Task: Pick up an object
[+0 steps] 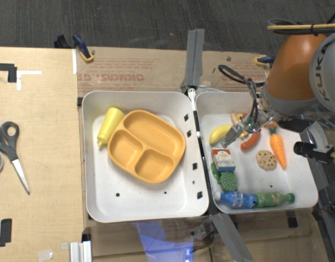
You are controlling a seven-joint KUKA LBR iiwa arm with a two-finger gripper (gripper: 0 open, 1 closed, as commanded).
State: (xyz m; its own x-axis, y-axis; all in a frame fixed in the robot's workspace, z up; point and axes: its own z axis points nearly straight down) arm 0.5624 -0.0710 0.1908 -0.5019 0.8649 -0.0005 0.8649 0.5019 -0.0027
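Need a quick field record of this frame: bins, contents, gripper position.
left bin: orange divided plate, yellow bottle at its left edge
right bin: banana, sausage, carrot, cookie, small carton, blue bottle, green bottle
gripper: low over right bin, between banana and sausage
bench left: scissors

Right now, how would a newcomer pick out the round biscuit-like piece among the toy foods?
Look in the right white bin, in its right half. The flat tan cookie with dark specks lies just left of the orange carrot, the sole round, flat item there.
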